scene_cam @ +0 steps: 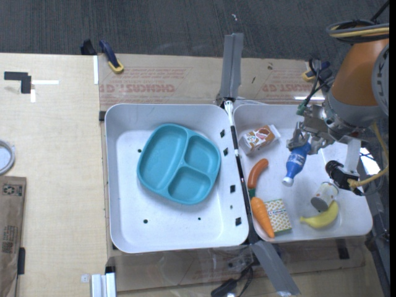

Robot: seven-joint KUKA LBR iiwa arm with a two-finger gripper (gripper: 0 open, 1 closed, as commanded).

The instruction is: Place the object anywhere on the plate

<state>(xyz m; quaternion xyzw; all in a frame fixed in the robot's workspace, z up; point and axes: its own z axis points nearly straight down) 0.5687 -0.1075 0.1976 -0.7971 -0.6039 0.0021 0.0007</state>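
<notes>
A blue three-compartment plate (179, 163) lies in the left bin (124, 228). In the right bin (356, 228), my gripper (305, 143) hangs over the middle, shut on the upper end of a blue bottle (296, 164). The bottle tilts down and to the left, its white cap pointing at the bin floor. The plate is about a bin's width to the left of the gripper, past the divider between the bins.
The right bin also holds a small carton (258, 138), a red sausage (257, 172), a carrot (262, 217), a patterned box (278, 216), a banana (320, 218) and a small grey can (322, 198). A grey post (232, 67) stands behind the bins.
</notes>
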